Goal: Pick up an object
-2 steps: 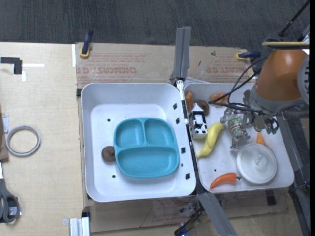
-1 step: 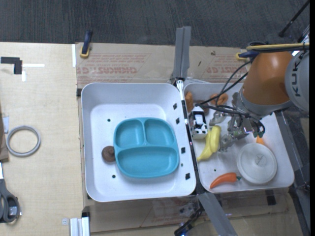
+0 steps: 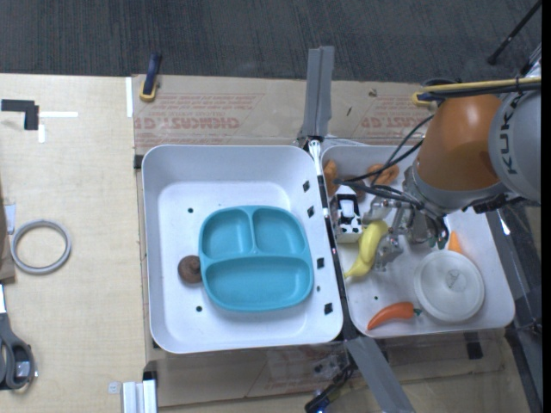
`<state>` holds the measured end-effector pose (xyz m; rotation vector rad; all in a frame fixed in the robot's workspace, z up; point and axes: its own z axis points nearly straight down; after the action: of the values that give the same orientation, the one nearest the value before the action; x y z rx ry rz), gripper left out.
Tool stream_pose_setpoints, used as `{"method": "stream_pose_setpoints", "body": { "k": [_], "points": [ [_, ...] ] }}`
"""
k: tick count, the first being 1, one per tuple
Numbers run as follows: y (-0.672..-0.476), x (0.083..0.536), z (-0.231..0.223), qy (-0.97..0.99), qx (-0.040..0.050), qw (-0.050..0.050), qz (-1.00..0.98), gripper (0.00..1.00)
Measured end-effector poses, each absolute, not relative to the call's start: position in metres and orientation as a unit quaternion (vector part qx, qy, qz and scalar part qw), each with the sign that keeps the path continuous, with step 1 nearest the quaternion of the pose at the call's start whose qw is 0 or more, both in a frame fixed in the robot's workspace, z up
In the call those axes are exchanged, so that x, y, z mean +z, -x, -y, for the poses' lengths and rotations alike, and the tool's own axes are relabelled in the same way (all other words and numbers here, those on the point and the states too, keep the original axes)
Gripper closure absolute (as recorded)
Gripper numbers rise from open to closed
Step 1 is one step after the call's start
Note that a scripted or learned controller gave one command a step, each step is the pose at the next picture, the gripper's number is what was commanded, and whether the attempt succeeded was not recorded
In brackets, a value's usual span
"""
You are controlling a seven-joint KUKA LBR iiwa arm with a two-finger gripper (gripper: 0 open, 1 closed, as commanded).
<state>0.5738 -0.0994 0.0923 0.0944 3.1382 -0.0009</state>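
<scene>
My gripper (image 3: 403, 237) hangs low over the right bin (image 3: 492, 315), under the orange wrist band, just right of a yellow banana (image 3: 368, 246). A black-and-white cow toy (image 3: 346, 216) lies left of the banana against the bin's dividing wall. Near the front edge rests an orange carrot-like piece (image 3: 392, 314). A white round bowl (image 3: 448, 284) sits at the front right, with a small orange piece (image 3: 455, 242) behind it. The arm hides the back of this bin.
The left bin (image 3: 164, 256) holds a teal divided plate (image 3: 256, 258) with a brown ball (image 3: 189, 268) at its left side. On the bench to the left lie a grey tape roll (image 3: 39, 246) and scissors (image 3: 15, 360).
</scene>
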Motion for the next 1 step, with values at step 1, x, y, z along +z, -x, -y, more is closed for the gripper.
{"method": "stream_pose_setpoints", "body": {
  "k": [1],
  "points": [
    [-0.6318,0.0891,0.0942,-0.08,-0.0002,-0.01,-0.997,0.0]
  ]
}}
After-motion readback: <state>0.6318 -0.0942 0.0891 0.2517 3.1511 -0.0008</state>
